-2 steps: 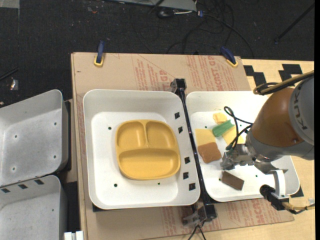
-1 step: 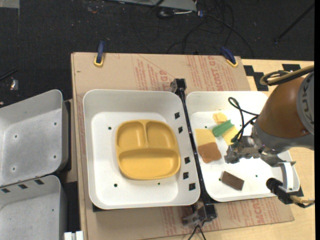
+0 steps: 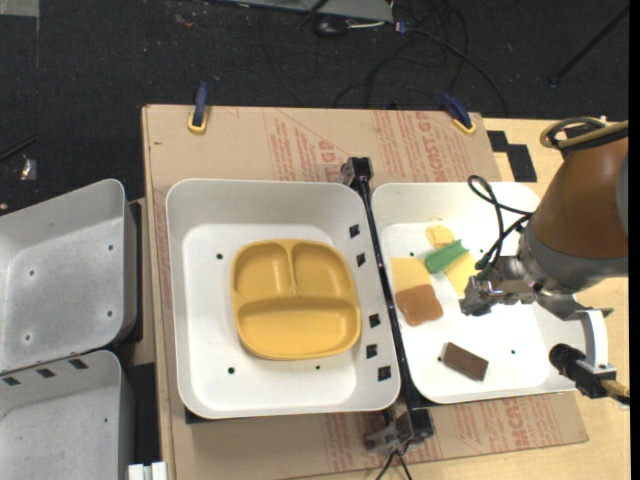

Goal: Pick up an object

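The right bin (image 3: 520, 383) holds several small objects: a brown toast-like square (image 3: 419, 304), a pale yellow slab (image 3: 406, 272), a green piece (image 3: 446, 257), a small yellow piece (image 3: 439, 234) and a dark brown block (image 3: 465, 361). My gripper (image 3: 478, 299) hangs low in this bin, just right of the green piece and the toast, above another yellow bit (image 3: 458, 277). Nothing shows between its fingers. The arm's orange band (image 3: 590, 203) rises to the right.
The left bin (image 3: 200, 368) carries a yellow divided plate (image 3: 296, 299). A black divider (image 3: 378, 288) runs between the bins. Grey trays (image 3: 60, 268) lie off the bench's left side. Blue-and-yellow clamps (image 3: 199, 108) hold the cardboard's far edge.
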Robot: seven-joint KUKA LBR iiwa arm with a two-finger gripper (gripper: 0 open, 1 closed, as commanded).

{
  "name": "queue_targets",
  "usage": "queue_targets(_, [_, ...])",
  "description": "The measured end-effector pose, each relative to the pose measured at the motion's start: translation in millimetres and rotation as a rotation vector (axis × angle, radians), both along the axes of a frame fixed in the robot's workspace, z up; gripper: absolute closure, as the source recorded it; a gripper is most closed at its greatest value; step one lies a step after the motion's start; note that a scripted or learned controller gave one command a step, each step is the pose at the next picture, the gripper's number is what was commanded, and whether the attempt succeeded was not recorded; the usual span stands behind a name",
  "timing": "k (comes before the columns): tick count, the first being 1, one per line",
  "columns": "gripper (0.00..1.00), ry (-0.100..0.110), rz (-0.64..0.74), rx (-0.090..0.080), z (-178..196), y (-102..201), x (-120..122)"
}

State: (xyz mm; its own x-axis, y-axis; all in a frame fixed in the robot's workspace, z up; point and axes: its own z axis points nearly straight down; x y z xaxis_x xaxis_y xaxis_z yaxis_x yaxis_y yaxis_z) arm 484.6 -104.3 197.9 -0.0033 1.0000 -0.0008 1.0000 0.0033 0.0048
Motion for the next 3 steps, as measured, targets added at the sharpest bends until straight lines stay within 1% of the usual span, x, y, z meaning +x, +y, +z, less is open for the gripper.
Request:
queue_targets(1, [1.0,-0.003,0.0,-0.001,63,2,4])
queue_targets(2, [1.0,0.003,0.004,0.001,48,51,33])
queue_targets(3, [1.0,0.004,0.004,0.001,37,93,52])
